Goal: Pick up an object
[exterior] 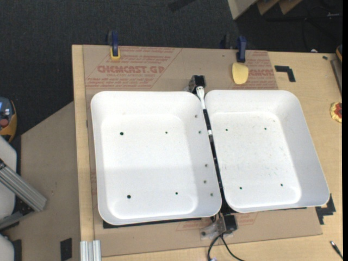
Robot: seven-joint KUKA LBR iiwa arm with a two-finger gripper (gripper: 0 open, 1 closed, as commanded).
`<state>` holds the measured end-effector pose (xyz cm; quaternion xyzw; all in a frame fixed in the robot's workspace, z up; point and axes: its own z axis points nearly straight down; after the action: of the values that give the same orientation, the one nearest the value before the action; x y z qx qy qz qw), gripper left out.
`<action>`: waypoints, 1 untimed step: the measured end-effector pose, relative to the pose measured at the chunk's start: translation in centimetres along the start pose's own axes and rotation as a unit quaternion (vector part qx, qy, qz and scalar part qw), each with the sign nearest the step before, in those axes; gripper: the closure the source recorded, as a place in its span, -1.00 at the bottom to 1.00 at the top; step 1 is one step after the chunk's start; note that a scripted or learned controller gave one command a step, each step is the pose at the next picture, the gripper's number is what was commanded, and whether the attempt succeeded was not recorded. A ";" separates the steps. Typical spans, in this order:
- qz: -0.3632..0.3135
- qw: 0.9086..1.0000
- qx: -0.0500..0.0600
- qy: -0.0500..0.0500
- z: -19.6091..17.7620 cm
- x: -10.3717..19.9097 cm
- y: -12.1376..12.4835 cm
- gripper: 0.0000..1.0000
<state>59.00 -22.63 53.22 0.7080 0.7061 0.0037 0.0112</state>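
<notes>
Two shallow white bins lie side by side on a brown board. The left bin (147, 156) shows a bare white floor with a few small dark dots. The right bin (261, 151) shows the same, with faint specks. On the board just behind the right bin lies a small pale yellow object (240, 73). A small orange and yellow object (336, 111) sits at the board's far right edge.
Two blue clamps (113, 38) (241, 47) hold the board's (136, 64) far edge. A black strip with a cable (209, 140) runs between the bins, and a connector (223, 226) sits at its near end. An aluminium bar (22, 186) stands off the bench at lower left.
</notes>
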 end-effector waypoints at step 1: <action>-0.006 1.000 0.016 0.008 11.6 9.8 -0.5 1.00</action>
<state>58.75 -12.96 41.51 0.7042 0.7100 -0.0019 -0.0055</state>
